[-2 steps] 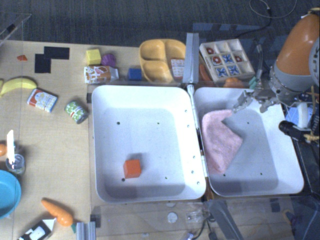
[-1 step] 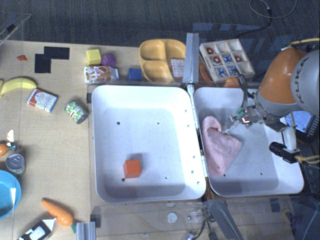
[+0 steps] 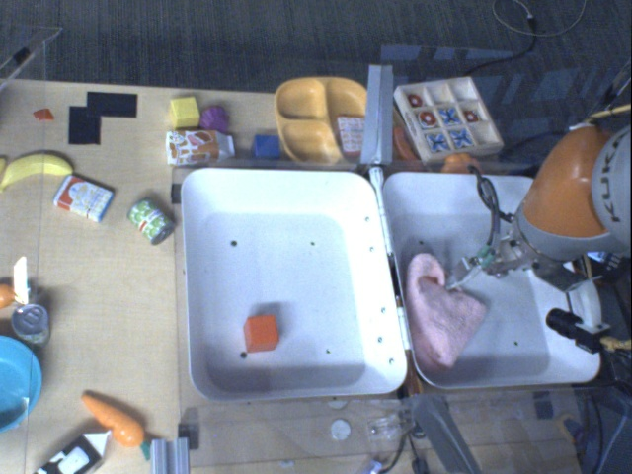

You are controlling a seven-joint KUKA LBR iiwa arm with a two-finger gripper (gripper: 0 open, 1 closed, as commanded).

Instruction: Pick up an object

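Camera view shows the gripper [image 3: 464,276] low in the right bin [image 3: 513,349], its tip at the upper right edge of the pink cloth [image 3: 441,309], which lies flat on the bin floor by the left wall; whether the tip is spread or closed I cannot tell, so no lift is done. An orange block [image 3: 262,333] sits in the left bin [image 3: 286,205], and no label is legible.

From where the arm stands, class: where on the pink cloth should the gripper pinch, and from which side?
A judgement: pinch the pink cloth at its raised, rumpled upper fold, coming straight down from above. It lies limp in the right bin, so edges offer little; the gripper is already beside that fold.
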